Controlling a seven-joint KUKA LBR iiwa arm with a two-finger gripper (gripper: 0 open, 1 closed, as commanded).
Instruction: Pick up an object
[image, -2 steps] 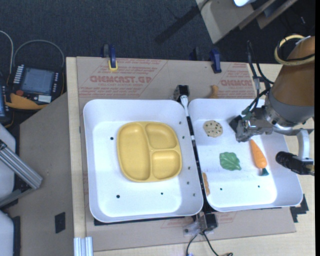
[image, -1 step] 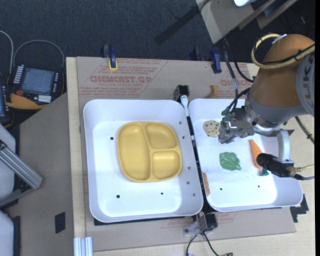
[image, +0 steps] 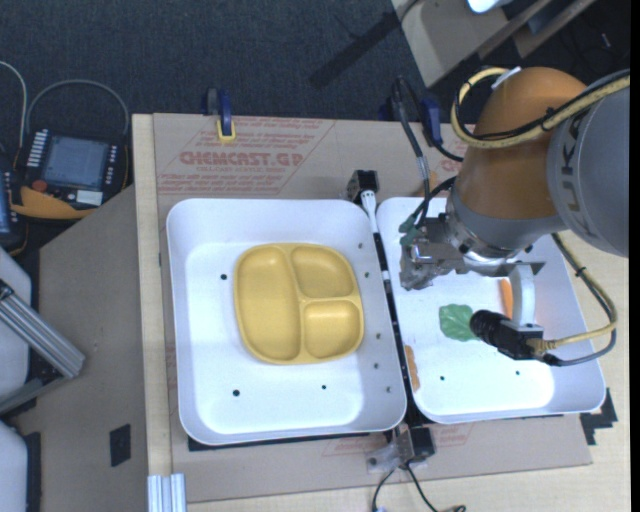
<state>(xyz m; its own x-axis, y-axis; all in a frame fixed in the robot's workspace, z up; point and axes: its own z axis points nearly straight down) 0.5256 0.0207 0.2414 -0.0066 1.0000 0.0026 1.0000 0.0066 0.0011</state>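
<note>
pincer (image: 418, 268) over right bin (image: 480, 400) left edge, green object (image: 456, 322) near.

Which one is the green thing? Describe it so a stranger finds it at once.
Start at the right bin, the one under the arm. The green thing lies on its floor near the middle, just below the gripper and left of a black part on a cable. It is small, soft-looking and leaf green, unlike the thin orange piece to its right.
</note>
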